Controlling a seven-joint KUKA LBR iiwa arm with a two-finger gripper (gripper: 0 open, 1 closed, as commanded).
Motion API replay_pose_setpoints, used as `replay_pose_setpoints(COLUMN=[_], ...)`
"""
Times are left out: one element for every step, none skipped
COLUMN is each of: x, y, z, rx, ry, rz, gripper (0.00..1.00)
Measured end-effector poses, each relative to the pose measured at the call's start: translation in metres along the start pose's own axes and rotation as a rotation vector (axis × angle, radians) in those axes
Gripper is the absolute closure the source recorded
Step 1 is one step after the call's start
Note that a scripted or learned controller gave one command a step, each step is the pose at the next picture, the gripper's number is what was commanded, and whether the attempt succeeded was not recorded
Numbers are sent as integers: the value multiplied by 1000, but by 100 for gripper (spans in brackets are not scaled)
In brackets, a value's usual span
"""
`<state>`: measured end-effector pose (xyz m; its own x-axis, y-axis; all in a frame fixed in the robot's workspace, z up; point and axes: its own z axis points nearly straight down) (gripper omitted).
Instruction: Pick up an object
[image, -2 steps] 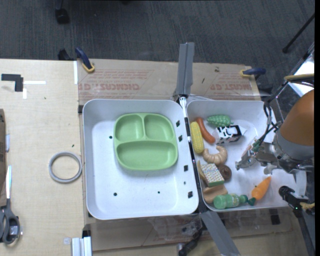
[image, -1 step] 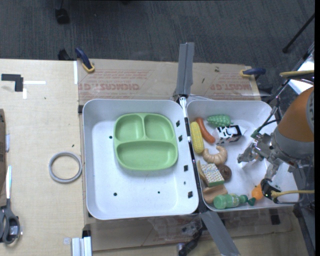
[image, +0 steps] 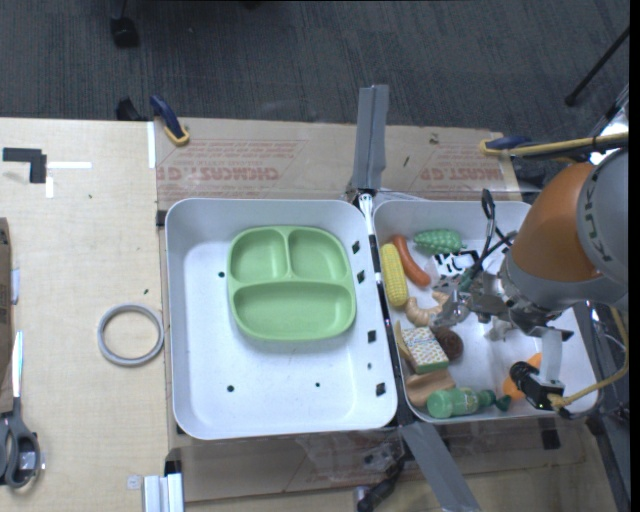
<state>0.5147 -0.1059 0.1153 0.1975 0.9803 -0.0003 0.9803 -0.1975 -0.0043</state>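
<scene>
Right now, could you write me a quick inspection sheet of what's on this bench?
Surface: wooden bench bearing two white bins, left bin and right bin.
Job's things: right bin holds toy food, including a yellow corn cob, an orange carrot and a green bottle.
Clutter: green divided plate in the left bin; tape ring and scissors on the bench.
Grippers: gripper low over the right bin's food.
Cables: black cables by the arm.
Surroundings: dark carpet.
</scene>
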Motion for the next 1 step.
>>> replay_pose_setpoints(x=[5], y=[9], z=[-28], rx=[-3], ry=[-1], rz=[-199], gripper=[0])
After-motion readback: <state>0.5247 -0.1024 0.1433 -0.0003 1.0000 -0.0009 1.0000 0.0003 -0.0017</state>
